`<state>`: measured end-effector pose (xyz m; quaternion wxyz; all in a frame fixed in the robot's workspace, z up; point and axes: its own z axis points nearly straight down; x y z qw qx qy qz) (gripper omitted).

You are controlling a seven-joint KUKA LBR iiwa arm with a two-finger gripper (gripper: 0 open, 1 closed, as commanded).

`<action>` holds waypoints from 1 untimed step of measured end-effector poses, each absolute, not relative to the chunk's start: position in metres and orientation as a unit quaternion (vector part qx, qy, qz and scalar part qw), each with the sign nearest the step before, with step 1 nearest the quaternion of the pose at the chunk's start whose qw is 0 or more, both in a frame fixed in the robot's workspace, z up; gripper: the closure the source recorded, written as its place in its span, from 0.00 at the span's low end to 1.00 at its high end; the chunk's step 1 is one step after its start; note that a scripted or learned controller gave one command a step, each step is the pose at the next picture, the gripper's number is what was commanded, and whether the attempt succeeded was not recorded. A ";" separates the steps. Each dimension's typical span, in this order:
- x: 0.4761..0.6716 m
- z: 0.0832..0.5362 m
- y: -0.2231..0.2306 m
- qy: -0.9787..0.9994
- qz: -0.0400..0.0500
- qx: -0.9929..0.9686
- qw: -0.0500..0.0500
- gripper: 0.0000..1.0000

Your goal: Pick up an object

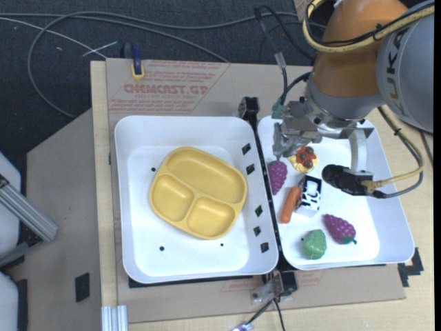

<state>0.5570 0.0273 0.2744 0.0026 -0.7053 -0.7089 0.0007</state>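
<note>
Gripper [286, 142] hangs over the right bin's [393, 243] far-left corner; you can't tell its grip.

Beneath it you see knobbly purple grapes [277, 176], a smooth carrot [290, 205], and a glossy yellow compartment plate [198, 192] centred in the left bin [131, 205].

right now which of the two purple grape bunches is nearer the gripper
The purple grape bunch by the right bin's left wall, just below the gripper. The other purple bunch lies lower, beside the green toy.

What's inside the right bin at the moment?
In the right bin: two purple grape bunches, a carrot, a green piece, a black-and-white block, a yellow-red toy. The arm covers the far end.
</note>
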 end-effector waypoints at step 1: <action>0.533 0.264 0.066 -0.708 0.001 -0.706 0.002 1.00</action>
